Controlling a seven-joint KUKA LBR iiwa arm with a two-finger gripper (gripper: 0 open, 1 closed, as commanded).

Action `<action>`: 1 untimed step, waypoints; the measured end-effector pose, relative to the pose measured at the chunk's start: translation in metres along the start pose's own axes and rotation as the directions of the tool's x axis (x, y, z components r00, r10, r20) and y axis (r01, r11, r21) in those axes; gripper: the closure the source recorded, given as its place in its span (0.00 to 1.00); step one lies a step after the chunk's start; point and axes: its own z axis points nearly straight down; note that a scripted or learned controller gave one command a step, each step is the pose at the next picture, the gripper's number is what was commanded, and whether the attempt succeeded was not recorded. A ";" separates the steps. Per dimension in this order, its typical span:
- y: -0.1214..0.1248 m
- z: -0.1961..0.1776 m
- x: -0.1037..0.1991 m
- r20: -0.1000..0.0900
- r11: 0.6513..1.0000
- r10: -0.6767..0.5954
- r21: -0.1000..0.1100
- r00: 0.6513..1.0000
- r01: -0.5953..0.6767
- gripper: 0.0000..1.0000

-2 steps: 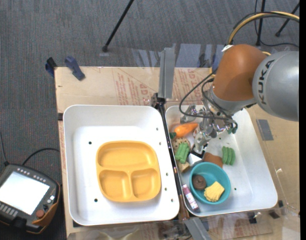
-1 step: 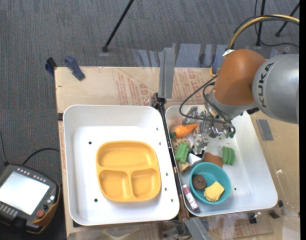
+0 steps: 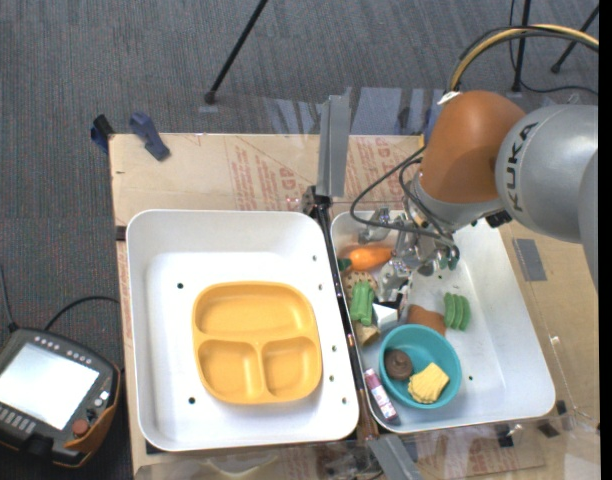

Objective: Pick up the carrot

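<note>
The carrot [image 3: 370,258] lies at the right bin's [image 3: 506,298] upper left corner, just left of the gripper [image 3: 418,258], whose jaws I cannot tell apart; they should straddle its middle.

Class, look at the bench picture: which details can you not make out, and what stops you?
- Gripper: fingers too small and cluttered to tell whether they grip the carrot.
- Right bin: upper part hidden by the arm.
- Items in the teal bowl: too small to identify.
</note>
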 end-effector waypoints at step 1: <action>-0.002 0.013 0.008 -0.022 1.000 0.025 0.004 0.999 -0.025 0.00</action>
